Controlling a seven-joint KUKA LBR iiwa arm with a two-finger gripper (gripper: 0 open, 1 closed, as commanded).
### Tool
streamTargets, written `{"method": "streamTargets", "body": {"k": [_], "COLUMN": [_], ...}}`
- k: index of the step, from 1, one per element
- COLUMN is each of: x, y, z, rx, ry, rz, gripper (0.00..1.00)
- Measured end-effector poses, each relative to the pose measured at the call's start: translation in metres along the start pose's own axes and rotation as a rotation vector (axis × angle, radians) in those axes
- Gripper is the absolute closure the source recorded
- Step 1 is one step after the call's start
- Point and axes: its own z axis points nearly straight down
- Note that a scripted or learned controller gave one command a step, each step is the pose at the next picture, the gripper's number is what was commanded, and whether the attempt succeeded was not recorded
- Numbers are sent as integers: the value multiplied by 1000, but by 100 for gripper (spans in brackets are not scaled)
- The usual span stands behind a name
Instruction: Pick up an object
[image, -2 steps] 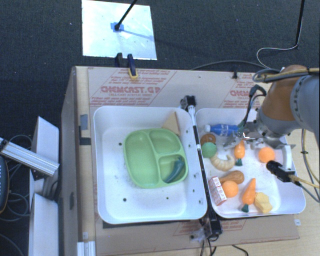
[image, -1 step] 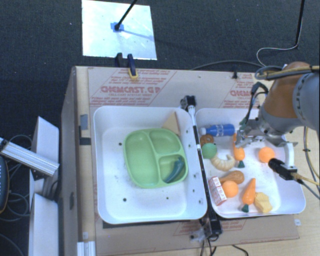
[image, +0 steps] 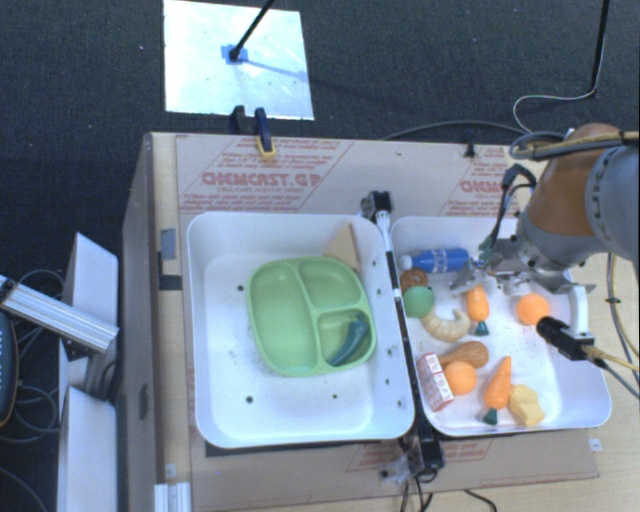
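The right bin (image: 590, 400) holds several toy foods. Among them are a blue bottle (image: 437, 260), a green ball (image: 418, 300), a pale banana (image: 447, 325), a small carrot (image: 478, 304), an orange (image: 533, 308), a tan squash (image: 464, 353), an orange ball (image: 460, 377), a larger carrot (image: 497, 381), a yellow block (image: 525, 405) and a red-and-white carton (image: 433, 380). My gripper (image: 490, 268) hangs low over the back of this bin. It is just right of the bottle's end and above the small carrot. Nothing is visibly held.
The left bin (image: 225, 390) carries a green divided plate (image: 305, 315) with a dark teal pepper (image: 348, 342) in one compartment. A tan wedge (image: 345, 246) lies at its back right corner. A ridge (image: 392, 300) separates the bins. Cables run behind the arm (image: 565, 195).
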Motion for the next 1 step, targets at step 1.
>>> {"method": "streamTargets", "body": {"k": [1], "x": [14], "y": [-9], "z": [33], "rx": [4], "ry": [1], "rz": [1], "gripper": [0]}}
